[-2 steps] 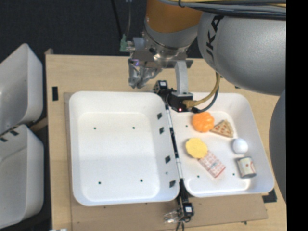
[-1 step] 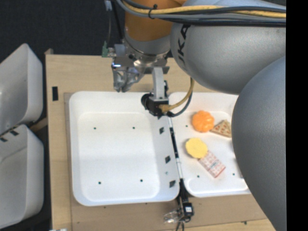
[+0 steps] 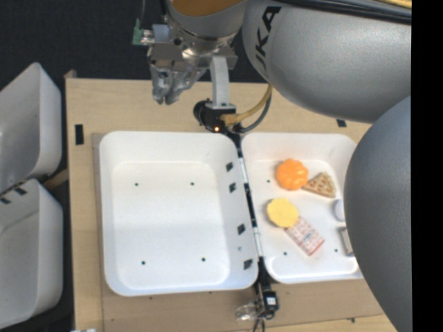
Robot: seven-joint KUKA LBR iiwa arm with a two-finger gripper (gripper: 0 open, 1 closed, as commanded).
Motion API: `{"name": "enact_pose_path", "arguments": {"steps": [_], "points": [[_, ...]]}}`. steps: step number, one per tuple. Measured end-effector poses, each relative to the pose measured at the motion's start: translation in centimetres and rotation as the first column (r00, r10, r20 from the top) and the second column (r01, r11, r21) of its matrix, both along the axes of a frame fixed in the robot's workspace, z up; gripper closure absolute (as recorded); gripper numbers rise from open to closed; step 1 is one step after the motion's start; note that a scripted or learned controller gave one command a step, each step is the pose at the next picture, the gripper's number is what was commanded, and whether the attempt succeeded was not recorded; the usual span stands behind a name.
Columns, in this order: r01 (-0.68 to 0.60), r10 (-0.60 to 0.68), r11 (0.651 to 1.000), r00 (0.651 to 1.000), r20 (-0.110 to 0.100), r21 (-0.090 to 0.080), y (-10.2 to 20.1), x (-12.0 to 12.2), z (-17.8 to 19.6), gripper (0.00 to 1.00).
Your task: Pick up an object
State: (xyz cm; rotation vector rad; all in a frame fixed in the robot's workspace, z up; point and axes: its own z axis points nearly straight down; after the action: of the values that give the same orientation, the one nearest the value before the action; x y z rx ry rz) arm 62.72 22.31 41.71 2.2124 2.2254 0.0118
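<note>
I see the gripper (image 3: 168, 88) hanging above the bench's far edge, beyond the left bin (image 3: 111, 151); I cannot tell its state. Well apart, in the right bin (image 3: 349, 272), lie an orange ball (image 3: 291, 174), a wedge-shaped slice (image 3: 321, 185), a yellow disc (image 3: 282, 212) and a patterned packet (image 3: 304, 236). The arm (image 3: 325, 40) shows letters "KA".

Right bin (image 3: 346, 272): orange round fruit (image 3: 291, 174) near its middle; tan wedge (image 3: 320, 185) just beside, toward right edge. Yellow disc (image 3: 283, 213) below; pink-patterned flat packet (image 3: 304, 236) touching it, slanted toward the near edge.
</note>
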Motion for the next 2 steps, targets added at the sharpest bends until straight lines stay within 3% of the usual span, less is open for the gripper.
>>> {"name": "enact_pose_path", "arguments": {"steps": [1, 2], "points": [[0.002, -0.002, 1.000, 1.000, -0.012, -0.005, -0.3, -2.5, -3.3, 1.00], [0.006, -0.006, 1.000, 1.000, -0.005, -0.004, -0.3, 1.4, -2.7, 1.00]]}}
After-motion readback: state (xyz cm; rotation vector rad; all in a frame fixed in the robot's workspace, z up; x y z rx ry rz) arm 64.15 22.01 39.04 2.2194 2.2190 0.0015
